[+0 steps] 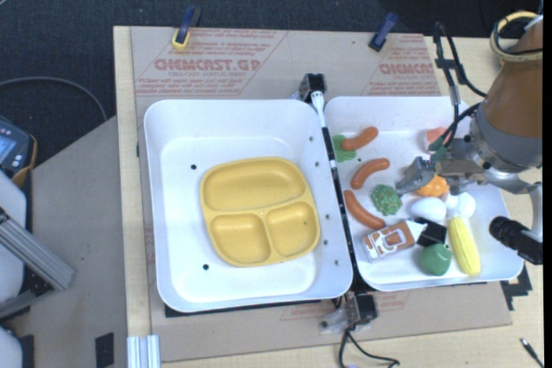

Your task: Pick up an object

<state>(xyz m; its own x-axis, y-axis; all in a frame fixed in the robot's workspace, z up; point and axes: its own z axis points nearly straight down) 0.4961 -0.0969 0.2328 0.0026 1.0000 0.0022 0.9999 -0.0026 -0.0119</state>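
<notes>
I'm seeing the jaws (420, 175) sitting low in the right bin (392, 112) over the pile, tips spread and closing on nothing, just beside an orange piece (434, 186) and a white egg-like piece (429, 208), so I'm judging the pick as not yet made. The right bin is holding three sausages (369, 171), broccoli (385, 200), a corn cob (464, 244), a green piece (435, 258) and a small carton (387, 240). The left bin (172, 211) is carrying a yellow divided tray (256, 209) with nothing in its compartments.
</notes>
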